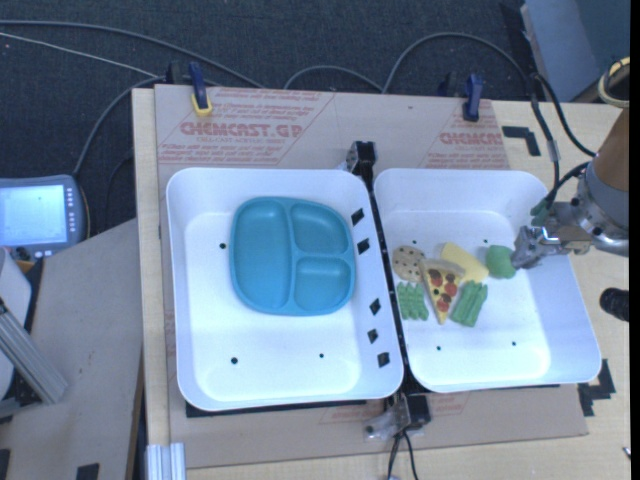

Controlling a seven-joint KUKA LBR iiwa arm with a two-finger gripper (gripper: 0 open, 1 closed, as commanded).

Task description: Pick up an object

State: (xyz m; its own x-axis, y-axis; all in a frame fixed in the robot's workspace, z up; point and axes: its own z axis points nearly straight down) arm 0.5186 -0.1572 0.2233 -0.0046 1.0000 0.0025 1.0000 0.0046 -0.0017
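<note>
The right bin (pixel 560 358) holds a cluster of toy food: a round beige cookie (pixel 407 261), a pizza slice (pixel 441 285), a yellow piece (pixel 464 260), two green ridged pieces (pixel 412 301) (pixel 468 303) and a green lump (pixel 499 262). My gripper (pixel 527 247) hangs at the right side of this bin, its tip right beside the green lump and touching or nearly touching it. I cannot make out how the gripper's tip stands around the lump.
The left bin (pixel 200 368) holds a blue divided plate (pixel 293 256). A black divider strip (pixel 375 298) runs between the bins. Clamps (pixel 200 96) (pixel 472 96) hold the board at the back. A small screen (pixel 36 211) sits at far left.
</note>
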